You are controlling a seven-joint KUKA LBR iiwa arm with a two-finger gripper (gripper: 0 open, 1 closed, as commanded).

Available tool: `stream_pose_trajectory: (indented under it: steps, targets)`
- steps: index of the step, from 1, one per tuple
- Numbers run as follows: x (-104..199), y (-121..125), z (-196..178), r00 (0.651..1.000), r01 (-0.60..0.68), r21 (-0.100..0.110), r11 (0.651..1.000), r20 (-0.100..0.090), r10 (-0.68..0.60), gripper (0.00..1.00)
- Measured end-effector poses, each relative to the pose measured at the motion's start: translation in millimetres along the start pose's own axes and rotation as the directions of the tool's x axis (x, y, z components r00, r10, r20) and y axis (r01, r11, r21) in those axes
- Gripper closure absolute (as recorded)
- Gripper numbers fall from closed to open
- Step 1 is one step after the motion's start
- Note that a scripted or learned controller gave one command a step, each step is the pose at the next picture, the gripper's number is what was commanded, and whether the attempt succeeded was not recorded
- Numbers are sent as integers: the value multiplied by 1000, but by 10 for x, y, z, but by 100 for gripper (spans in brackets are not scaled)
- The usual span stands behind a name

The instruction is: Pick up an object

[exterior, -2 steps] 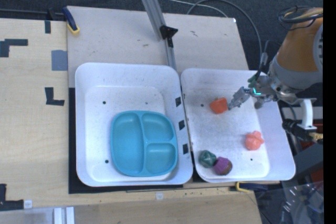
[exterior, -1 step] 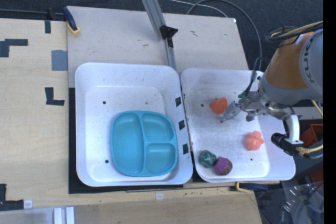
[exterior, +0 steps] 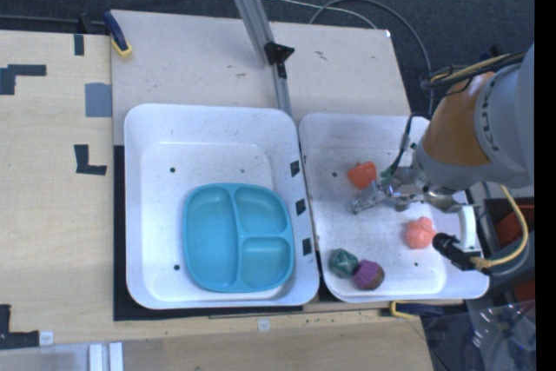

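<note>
The right bin [exterior: 330,135] holds an orange-red object [exterior: 361,175] near its middle, a pink lumpy object [exterior: 420,233] toward the right, a dark green object [exterior: 343,261] and a purple object [exterior: 369,274] at the front. My gripper [exterior: 363,202] reaches in from the right and hovers low over the bin floor, just below the orange-red object and left of the pink one. Nothing shows between its tips.
The left bin [exterior: 148,135] contains a light blue divided plate [exterior: 236,236]. A grey metal pole [exterior: 252,0] slants down to the seam between the bins. Black cables [exterior: 417,39] run behind the right bin. The arm's orange band [exterior: 452,130] sits over that bin's right rim.
</note>
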State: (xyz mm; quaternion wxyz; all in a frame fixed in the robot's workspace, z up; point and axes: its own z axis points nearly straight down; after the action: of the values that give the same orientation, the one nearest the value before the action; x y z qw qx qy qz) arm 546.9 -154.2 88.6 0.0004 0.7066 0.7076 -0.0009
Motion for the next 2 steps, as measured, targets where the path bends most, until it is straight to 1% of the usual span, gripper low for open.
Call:
stream_pose_trajectory:
  steps: [1, 2]
  targets:
    - [10, 1, -114, 1000, 2, 1, 1000, -2, -2, 100]
    - [15, 22, -747, 1000, 0, -5, 1000, -1, 0, 100]
